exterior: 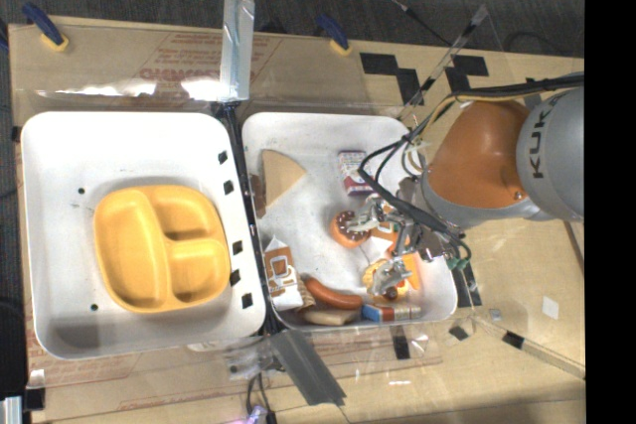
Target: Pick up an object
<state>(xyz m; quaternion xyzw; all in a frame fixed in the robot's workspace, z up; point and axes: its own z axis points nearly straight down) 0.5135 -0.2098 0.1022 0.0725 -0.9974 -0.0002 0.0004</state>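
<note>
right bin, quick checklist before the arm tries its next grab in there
1. Gripper is over the right bin: ok.
2. An object is seen between the fingers: cannot tell, wires and clutter hide them.
3. Pickable items near the gripper, donut and hot dog: ok.
4. Targets well separated: not ok, items crowd the near right corner.
5. Yellow tray lies flat in the left bin, out of the way: ok.

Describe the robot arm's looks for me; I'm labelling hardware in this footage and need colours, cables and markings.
The arm is grey with a rounded orange band above the wrist, and dark letters, seemingly "KU", run along the grey shell at the right. Black cables loop from the wrist down toward the hand, a cluttered metal piece with small wires and fittings. Its finer details are too small to tell.
</note>
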